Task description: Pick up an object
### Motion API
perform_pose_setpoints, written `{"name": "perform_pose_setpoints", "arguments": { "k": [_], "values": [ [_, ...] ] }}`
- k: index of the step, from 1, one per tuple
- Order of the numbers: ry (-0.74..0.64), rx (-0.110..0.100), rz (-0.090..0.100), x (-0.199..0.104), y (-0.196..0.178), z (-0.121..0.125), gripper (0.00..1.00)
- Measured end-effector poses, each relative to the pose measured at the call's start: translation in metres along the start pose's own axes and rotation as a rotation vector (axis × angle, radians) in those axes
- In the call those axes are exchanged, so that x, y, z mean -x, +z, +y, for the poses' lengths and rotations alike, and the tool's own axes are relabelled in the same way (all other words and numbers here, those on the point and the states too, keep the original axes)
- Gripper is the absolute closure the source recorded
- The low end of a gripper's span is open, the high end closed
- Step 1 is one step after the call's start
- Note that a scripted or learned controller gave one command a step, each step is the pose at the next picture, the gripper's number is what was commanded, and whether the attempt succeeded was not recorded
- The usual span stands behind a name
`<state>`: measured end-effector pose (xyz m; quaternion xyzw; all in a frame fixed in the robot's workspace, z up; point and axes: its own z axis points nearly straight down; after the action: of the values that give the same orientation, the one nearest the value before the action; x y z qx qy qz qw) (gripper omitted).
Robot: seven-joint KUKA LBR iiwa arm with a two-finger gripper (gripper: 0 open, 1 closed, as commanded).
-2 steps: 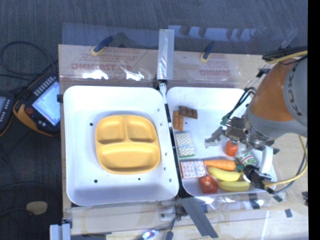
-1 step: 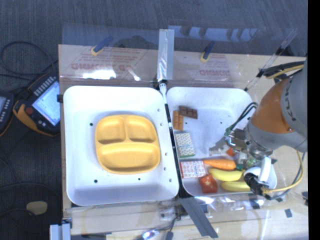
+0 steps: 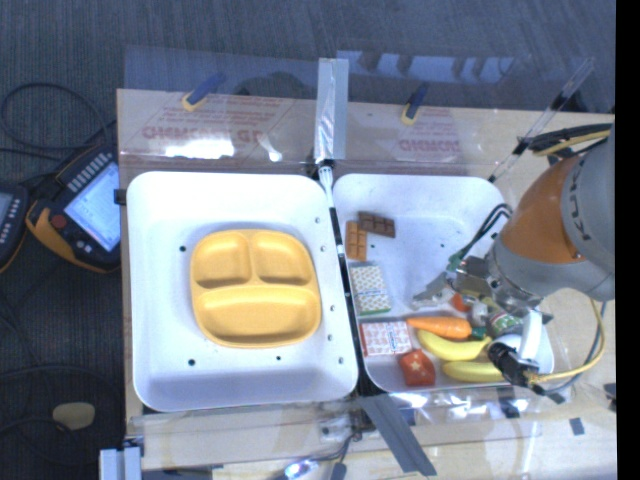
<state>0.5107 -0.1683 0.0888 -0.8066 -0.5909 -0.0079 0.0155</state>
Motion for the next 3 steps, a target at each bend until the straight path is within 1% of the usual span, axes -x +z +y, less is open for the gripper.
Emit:
{"name": "perform_pose_setpoints", "arguments": {
  "k": [1,2,3],
  "values": [
    [-0.284,-0.001,-0.001,-0.003,0.000,0.030,0.00],
    [-0.234,0.025,-0.024,-0.002,-0.001,0.003,0.00],
    [-0.296,0.009,0.001,-0.001,-0.001,0.031,0.00]
  ]
}}
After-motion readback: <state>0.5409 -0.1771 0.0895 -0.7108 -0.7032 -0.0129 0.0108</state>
